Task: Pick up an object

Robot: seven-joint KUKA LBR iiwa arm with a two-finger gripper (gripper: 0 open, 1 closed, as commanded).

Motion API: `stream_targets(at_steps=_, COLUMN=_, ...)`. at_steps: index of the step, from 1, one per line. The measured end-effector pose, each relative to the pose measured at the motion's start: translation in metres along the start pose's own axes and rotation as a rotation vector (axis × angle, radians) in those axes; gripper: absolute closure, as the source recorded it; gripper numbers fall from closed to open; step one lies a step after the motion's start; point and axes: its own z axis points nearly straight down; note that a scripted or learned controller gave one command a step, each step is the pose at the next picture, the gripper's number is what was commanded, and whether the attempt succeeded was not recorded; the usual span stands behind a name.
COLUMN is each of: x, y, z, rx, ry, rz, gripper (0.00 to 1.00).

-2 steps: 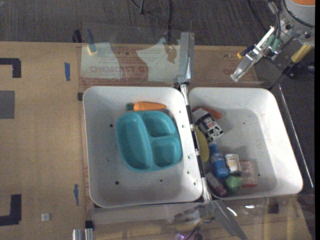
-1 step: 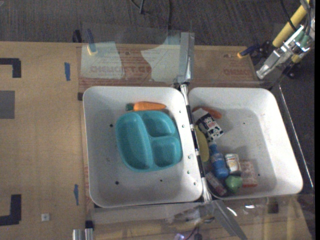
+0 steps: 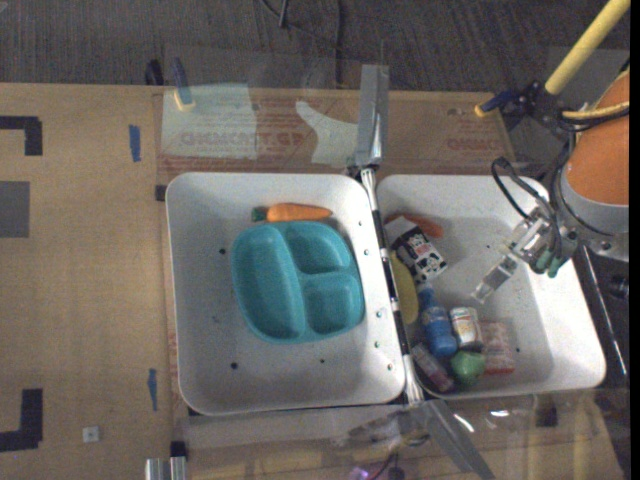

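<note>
I am at the reaching step, with nothing picked yet: my pincer (image 3: 497,280) hangs over the right bin (image 3: 570,358), above bare floor a little toward its right wall, and I see no object between its tips; whether the tips stand spread or closed I cannot tell from this slant. The things I could take lie mostly along the left wall and in the near left corner of this bin: a black and white toy (image 3: 420,253) with a small orange piece (image 3: 424,225) toward the far wall, a yellow strip (image 3: 404,288) against the left wall, a blue bottle (image 3: 435,326), a small can (image 3: 464,325), a pinkish packet (image 3: 497,343) and a green ball (image 3: 466,367) crowded together near the front. The left bin (image 3: 195,298) carries a teal divided plate (image 3: 297,280) and a carrot (image 3: 297,211) by its far edge. My judgement is that I must next swing left toward the cluster, choose one piece that stands free enough, such as the can, line up over it and come down without nudging its neighbours
</note>
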Motion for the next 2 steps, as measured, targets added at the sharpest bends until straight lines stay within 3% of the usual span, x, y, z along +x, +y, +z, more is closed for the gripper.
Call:
stream_targets(at_steps=1, x=0.030, y=-0.034, z=-0.216, rx=-0.001, ry=-0.003, rz=-0.074, gripper=0.00)
stream_targets(at_steps=2, x=0.001, y=-0.019, z=-0.190, rx=0.000, ry=-0.001, rz=-0.044, gripper=0.00)
